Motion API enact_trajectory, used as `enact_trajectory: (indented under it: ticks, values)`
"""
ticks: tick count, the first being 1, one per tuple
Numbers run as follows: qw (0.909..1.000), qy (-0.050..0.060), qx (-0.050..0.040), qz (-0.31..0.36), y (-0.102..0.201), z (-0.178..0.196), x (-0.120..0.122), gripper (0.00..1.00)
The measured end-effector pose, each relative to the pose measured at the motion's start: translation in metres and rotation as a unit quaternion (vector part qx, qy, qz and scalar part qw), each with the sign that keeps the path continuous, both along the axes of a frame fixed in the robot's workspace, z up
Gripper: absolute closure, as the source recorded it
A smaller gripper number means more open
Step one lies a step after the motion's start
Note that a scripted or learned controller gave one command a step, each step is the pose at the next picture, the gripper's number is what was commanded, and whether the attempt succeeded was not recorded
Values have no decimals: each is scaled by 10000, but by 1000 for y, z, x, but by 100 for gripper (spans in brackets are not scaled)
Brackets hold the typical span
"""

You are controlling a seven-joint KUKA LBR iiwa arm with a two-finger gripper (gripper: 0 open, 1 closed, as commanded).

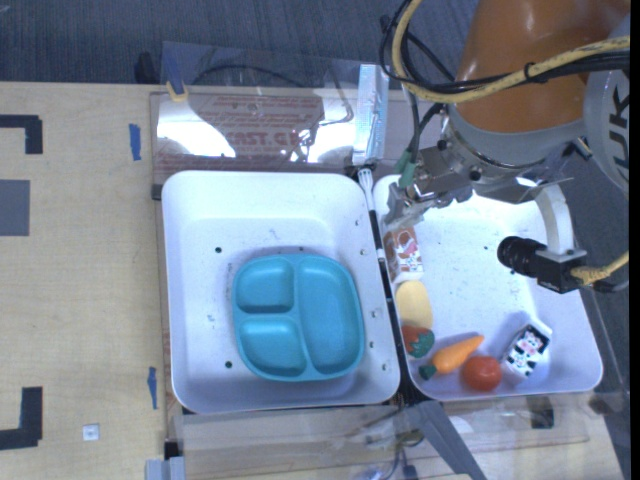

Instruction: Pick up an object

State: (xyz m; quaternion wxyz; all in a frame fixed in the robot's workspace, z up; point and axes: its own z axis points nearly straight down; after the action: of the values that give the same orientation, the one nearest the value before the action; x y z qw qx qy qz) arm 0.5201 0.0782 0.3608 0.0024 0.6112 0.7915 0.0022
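Note:
The right bin [570,298] holds several small items along its left and front sides. A brown-and-white packet [405,253] lies by the left wall, with a yellow piece [413,303] just below it. Further front are a red-and-green item [418,341], an orange carrot [458,353], a red tomato [482,372] and a black-and-white block [526,348]. My gripper [403,204] hangs over the bin's far left corner, just above the packet's far end. Nothing is visibly held in it.
The left bin [200,218] holds a blue divided plate [298,316]. A clear plastic sheet [260,123] lies behind the bins. The arm's orange band and cables [520,48] hang over the far right. A black fitting [530,258] juts over the right bin.

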Motion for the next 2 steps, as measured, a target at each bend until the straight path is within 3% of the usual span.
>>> enact_trajectory:
  ticks: [1,2]
  values:
    - [9884,58,-9,1518,-82,-122,30,100]
    - [9379,38,-7,3468,-22,-163,30,100]
